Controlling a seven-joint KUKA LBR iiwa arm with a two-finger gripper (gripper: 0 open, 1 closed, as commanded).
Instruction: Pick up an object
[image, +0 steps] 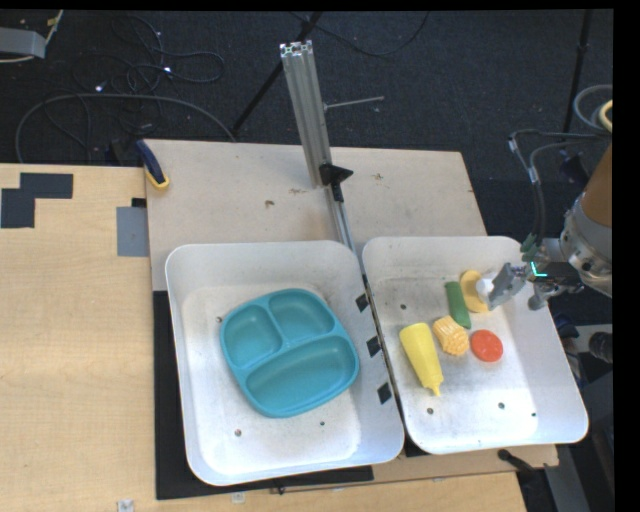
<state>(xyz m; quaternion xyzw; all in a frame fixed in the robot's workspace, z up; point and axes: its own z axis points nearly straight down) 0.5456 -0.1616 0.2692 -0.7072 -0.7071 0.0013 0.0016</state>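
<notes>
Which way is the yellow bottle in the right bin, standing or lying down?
Lying down. The yellow bottle rests on its side on the right bin floor, its narrow end pointing toward the bin's near edge, beside the corn cob.

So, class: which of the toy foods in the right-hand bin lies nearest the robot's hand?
The small yellow rounded toy, right beside the hand; the green, corn, bottle and red pieces lie farther off.

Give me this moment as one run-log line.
gripper: over right bin, upper right | nearest: yellow piece | holding: nothing seen | left bin: blue tray
</notes>
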